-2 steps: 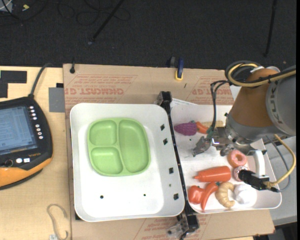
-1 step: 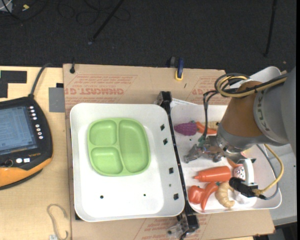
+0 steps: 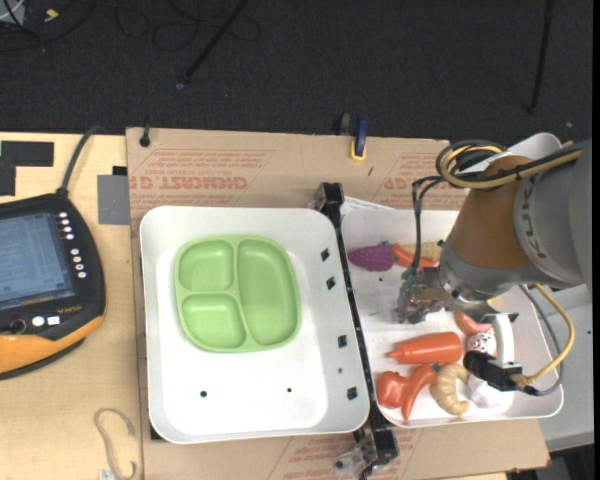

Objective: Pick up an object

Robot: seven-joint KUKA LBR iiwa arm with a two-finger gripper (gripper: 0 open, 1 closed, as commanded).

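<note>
Claw (image 3: 413, 303) low in right bin (image 3: 540, 408), grip state unreadable | orange toy carrot (image 3: 427, 348) nearby looks light, stiff, slick plastic | best pinched mid-body.

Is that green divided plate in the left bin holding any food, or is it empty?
Empty. The green plate lies flat in the left bin, and all three of its compartments show bare green. The toy foods sit in the right bin.

left bin (image 3: 170, 388): green tray (image 3: 238, 294), open margins | right bin (image 3: 550, 403): toys crowd front
</note>
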